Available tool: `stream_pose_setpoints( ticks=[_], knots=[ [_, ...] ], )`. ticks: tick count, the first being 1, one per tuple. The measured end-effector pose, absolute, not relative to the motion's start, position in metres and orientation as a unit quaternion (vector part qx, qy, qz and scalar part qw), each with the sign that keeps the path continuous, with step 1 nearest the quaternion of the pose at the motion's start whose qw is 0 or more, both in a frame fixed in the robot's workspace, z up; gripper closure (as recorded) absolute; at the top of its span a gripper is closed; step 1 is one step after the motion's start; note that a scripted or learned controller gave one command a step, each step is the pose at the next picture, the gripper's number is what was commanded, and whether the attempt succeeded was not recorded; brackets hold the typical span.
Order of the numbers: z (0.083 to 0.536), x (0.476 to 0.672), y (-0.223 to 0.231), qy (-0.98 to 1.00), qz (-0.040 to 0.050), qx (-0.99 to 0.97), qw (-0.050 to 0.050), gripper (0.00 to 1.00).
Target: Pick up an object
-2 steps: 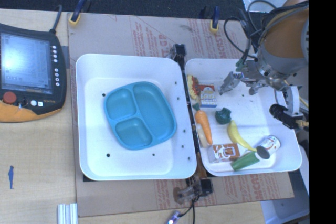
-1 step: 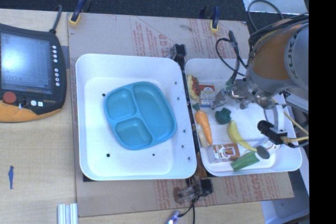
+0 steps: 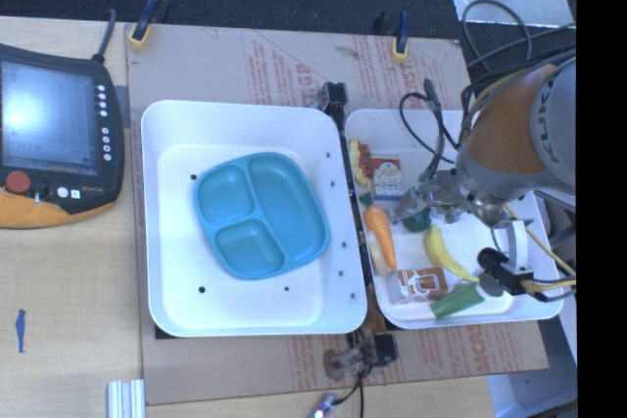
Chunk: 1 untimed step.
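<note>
The right white bin [image 3: 446,121] holds several toy foods. An orange carrot [image 3: 380,236] lies near its left wall, and a yellow banana [image 3: 447,254] lies to the carrot's right. A green vegetable [image 3: 457,301] and a small brown packet [image 3: 421,284] sit near the bin's front edge. A white and red packet [image 3: 387,177] rests at the back left beside a yellowish piece [image 3: 360,162]. My gripper [image 3: 419,209] is low in the middle of this bin, between the white and red packet and the banana. A dark teal thing [image 3: 417,221] shows just under it. I see nothing clearly held.
The left white bin [image 3: 176,127] contains a blue divided plate [image 3: 261,213]. A control pendant [image 3: 54,137] lies on the bench at the far left. Clamps [image 3: 401,36] and cables run along the board's back edge and right side. The grey and orange arm [image 3: 514,127] covers the right bin's far right part.
</note>
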<state>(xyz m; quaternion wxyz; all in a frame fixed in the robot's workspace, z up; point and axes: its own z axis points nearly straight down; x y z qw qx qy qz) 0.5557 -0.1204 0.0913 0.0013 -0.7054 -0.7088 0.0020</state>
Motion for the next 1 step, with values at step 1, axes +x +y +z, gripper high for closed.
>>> stream_pose_setpoints(
  ticks=[1],
  knots=[
    [0.1015,0.5559,-0.1215,-0.710,0.0030,-0.704,0.001,1.00]
  ],
)
